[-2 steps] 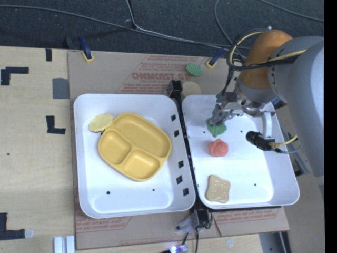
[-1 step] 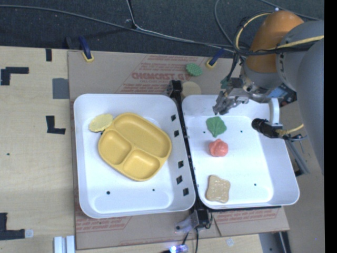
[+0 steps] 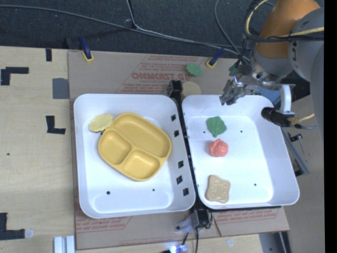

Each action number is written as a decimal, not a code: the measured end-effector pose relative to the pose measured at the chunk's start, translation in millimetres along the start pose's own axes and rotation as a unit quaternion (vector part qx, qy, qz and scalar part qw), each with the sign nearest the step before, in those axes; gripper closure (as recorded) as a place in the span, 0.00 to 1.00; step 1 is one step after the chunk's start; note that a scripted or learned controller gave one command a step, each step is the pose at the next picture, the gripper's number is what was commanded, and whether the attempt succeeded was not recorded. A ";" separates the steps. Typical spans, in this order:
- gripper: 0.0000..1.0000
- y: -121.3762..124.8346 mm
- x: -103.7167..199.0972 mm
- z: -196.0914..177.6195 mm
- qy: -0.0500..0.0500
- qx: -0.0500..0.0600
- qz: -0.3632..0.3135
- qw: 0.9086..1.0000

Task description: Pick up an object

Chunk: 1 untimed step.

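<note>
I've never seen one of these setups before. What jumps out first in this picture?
Probably the big yellow divided plate lying in the left white bin, with a pale yellow chip-like piece at its upper left edge. Next, the robot arm with its orange band at the top right, its hand hanging over the right bin's far edge. That bin holds a green leaf, a red tomato-like piece and a tan cracker.

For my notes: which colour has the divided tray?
Yellow; the divided tray shows in the camera view.
</note>
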State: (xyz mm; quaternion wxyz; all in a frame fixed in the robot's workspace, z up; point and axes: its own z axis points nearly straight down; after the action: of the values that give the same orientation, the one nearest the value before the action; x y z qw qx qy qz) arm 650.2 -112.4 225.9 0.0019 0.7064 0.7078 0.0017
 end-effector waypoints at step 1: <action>1.00 -3.7 46.9 -5.1 0.001 0.003 -0.002 1.000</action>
State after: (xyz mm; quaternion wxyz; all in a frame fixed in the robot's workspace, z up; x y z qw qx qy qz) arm 646.4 -65.5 231.0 -0.0006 0.7051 0.7091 0.0004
